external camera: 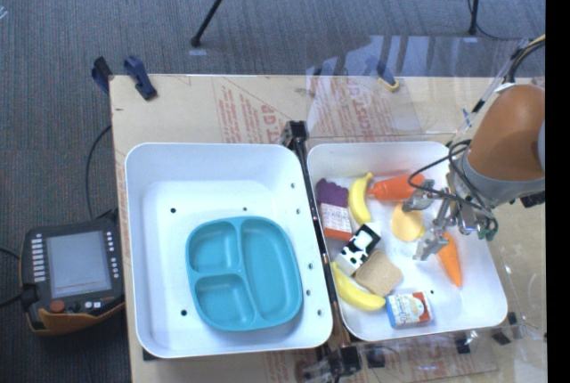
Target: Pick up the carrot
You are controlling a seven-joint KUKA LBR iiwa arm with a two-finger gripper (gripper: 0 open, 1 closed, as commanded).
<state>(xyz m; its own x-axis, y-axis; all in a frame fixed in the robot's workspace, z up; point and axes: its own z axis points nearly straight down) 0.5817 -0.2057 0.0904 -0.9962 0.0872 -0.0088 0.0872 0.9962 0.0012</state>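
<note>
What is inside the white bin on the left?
A teal divided plate lies in the left bin. Its three compartments hold nothing. Whatever is under the plate is covered.

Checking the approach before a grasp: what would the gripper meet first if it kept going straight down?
Probably the carrot: the gripper hangs in the right bin beside its upper end, so it may touch bin floor instead. Depth is hard to judge from this slanted view.

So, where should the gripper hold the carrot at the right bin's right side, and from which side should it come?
Probably at the thick upper half of the carrot, from straight above, fingers across its width. It lies flat, pointing down-right, with bare bin floor to its right. The gripper hangs just to its left, so a small move right should do.
</note>
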